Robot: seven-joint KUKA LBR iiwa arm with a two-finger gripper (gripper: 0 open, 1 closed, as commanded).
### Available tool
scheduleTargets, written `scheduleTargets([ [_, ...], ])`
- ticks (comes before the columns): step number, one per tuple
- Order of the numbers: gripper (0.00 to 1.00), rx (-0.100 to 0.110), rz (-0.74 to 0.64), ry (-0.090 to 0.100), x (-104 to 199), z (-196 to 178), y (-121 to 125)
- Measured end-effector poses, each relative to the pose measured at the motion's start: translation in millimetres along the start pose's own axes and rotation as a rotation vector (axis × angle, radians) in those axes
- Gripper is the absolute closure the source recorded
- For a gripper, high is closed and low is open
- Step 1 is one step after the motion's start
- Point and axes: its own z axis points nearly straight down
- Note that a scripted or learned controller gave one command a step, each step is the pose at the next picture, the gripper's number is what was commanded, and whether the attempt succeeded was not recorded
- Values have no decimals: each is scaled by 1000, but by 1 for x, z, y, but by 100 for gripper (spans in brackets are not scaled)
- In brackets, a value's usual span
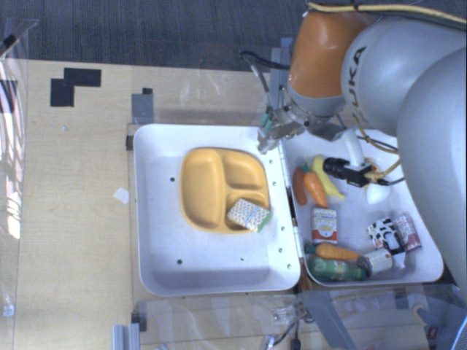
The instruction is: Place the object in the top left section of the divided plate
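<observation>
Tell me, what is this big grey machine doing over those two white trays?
It is a robot arm sorting toy food. Its gripper hangs over the edge between the two bins, near the top corner of the yellow divided plate in the left bin. A sponge lies in the plate's lower right section, not the top left one. The right bin holds carrots, a banana, a small carton and other toys.

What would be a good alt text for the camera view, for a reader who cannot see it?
A yellow divided plate lies in the left white bin, with a sponge in its lower right section. The gripper hovers near the bin's top right corner; the right bin holds toy food.
</observation>
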Motion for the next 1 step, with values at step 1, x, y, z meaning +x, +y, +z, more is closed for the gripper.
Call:
scheduleTargets([
  [1, 100, 0, -473, -2, -11, -89, 29],
])
